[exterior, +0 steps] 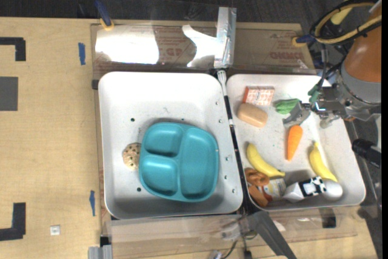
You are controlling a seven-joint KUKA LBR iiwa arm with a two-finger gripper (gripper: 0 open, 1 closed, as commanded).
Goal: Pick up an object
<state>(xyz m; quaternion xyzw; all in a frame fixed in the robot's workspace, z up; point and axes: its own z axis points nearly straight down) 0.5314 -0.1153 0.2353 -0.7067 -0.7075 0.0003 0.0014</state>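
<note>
While my gripper [299, 112] hovers low in the right bin [354, 158], the carrot [293, 141] lies just beneath it, long axis nearly straight toward the near wall, thick end up by my fingertips. My jaws look slightly spread around nothing, tips close above the carrot's top. Open floor lies between the two bananas [262, 162].

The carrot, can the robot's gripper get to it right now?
Probably yes. The carrot lies by itself on the right bin's floor, with nothing on top of it, and the gripper hangs just above its top end.
</note>
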